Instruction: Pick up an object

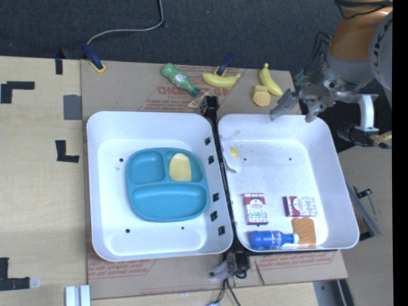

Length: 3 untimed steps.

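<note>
Surface (38,171) under two white bins, side by side. Left bin (105,129) with blue tray (159,199), yellow piece (180,167) in its far right compartment. Right bin (331,171) with two red cartons (255,209) (299,206), blue bottle (271,240) and orange item (305,231) at near edge. Tool (294,109) above right bin's far rim, fingers spread, nothing gripped. Beyond bins: green bottle (179,79), two bananas (220,79) (269,81).

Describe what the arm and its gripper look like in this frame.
The grey KUKA arm carries a wide orange band above the wrist, with dark cables looping near its top. Below sits a grey metal wrist block ending in the two-finger gripper, whose dark grey fingers look slim and angular.
</note>
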Each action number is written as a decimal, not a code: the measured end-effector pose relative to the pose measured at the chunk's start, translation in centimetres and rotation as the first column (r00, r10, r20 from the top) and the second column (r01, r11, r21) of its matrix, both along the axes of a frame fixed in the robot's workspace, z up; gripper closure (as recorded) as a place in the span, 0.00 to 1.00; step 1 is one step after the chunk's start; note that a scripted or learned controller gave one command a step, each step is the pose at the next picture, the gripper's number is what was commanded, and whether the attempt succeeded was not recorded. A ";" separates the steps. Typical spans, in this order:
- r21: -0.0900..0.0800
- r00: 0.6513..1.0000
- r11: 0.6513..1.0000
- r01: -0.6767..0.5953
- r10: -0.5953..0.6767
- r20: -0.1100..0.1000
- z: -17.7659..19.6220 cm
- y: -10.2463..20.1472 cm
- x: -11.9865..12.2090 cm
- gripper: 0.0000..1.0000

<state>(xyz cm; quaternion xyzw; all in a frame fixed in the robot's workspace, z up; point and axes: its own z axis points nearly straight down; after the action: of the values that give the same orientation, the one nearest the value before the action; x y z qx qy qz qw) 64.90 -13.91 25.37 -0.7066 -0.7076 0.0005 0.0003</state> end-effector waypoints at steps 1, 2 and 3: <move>0.001 1.000 1.000 -0.001 0.001 -0.003 -7.1 6.3 -5.7 0.00; 0.001 1.000 1.000 0.000 0.000 -0.001 -7.0 8.8 -11.7 0.00; 0.000 1.000 1.000 0.001 -0.001 0.003 -16.8 4.5 -10.2 0.00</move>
<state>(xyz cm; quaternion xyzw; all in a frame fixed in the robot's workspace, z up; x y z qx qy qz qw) 54.71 -9.38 8.61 -0.7069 -0.7073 -0.0007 -0.0008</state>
